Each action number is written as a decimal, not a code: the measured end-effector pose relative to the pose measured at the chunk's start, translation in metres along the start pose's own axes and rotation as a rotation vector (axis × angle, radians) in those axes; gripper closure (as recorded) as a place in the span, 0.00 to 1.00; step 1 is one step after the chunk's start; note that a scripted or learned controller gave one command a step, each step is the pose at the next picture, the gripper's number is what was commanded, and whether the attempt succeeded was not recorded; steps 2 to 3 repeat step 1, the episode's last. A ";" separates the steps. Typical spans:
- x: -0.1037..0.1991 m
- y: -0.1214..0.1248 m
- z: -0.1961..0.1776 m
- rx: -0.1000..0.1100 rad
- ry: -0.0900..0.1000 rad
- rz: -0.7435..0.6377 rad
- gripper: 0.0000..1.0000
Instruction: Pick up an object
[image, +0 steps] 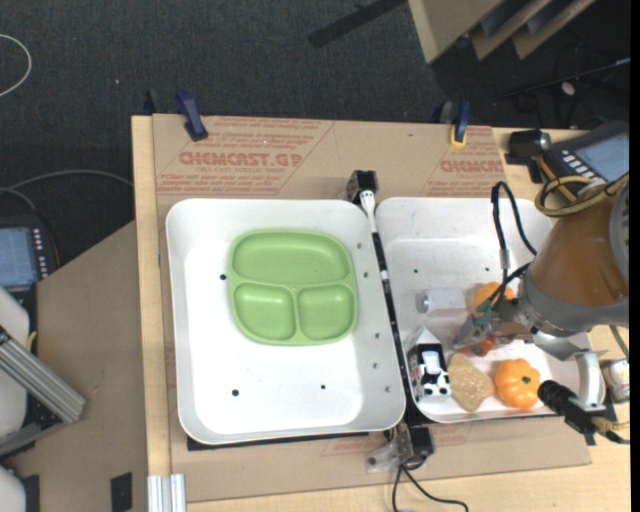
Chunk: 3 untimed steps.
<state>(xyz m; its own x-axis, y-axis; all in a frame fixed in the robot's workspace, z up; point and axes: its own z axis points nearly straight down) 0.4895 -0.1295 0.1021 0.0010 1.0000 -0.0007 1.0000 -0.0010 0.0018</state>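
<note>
My arm (585, 265), grey with its orange band, reaches in from the right over the right-hand white bin (440, 225), and my jaws (483, 330) hang low among the things crowded toward that bin's near side. Whether the jaws stand open or closed I cannot tell from this angle (the wrist hides most of them), and nothing is plainly seen gripped between them.

Just beside the jaws, toward the far side, sits an orange object (487, 295), partly hidden by my wrist and a black cable (497, 225) that loops down over the bin. Nearer the front edge lies a small orange pumpkin (517, 383), and touching it on its left a pale, tan lump (467, 383). Left of that, in the bin's front left corner, a small black-and-white item (430, 367) rests against the wall. A small greyish piece (422, 301) lies on the bin's floor near the middle.

The left-hand white bin (200, 330) holds a green three-compartment plate (294, 286), lying flat toward the far half of the bin. Both bins sit side by side on a brown cardboard-covered surface (240, 150) printed with red lettering, held at its far edge by a blue clamp (190, 113) and a yellow-and-blue clamp (459, 124).
</note>
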 end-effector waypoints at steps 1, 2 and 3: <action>0.054 0.075 -0.088 -0.012 0.000 -0.009 1.00; 0.054 0.075 -0.088 -0.012 0.000 -0.009 1.00; 0.054 0.075 -0.088 -0.012 0.000 -0.009 1.00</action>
